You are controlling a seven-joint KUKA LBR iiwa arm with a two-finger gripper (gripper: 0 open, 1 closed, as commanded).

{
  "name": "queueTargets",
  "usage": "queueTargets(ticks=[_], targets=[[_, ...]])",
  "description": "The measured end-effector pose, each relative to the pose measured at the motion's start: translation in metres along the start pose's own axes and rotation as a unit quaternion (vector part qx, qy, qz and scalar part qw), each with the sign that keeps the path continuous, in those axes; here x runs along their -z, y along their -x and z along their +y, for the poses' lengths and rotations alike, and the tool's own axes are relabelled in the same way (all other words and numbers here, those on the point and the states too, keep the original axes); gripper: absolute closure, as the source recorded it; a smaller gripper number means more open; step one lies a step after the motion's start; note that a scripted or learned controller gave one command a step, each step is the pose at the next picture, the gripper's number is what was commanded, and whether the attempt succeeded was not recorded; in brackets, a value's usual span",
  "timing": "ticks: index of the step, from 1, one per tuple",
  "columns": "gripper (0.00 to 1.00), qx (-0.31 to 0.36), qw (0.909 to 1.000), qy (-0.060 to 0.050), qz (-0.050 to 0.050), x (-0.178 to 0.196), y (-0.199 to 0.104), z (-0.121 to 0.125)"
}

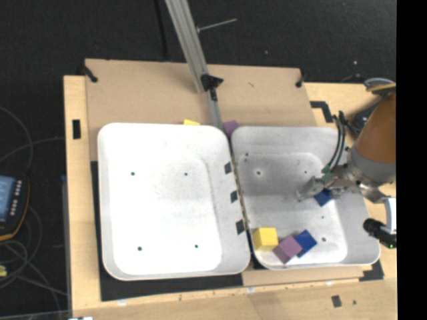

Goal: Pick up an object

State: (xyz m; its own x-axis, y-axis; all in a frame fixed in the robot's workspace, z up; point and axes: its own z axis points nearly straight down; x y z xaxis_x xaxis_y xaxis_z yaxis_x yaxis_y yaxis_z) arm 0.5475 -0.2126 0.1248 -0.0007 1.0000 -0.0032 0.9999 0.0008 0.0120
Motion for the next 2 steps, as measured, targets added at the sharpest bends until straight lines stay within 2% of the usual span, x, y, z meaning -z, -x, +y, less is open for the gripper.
queueTargets(ticks=[1, 2], targets=[[1.0, 0.0, 1.0, 0.003, -0.001, 0.012, 0.001, 0.002], [1.0, 0.0, 1.0, 0.005, -0.002, 0.003, -0.003, 0.013]])
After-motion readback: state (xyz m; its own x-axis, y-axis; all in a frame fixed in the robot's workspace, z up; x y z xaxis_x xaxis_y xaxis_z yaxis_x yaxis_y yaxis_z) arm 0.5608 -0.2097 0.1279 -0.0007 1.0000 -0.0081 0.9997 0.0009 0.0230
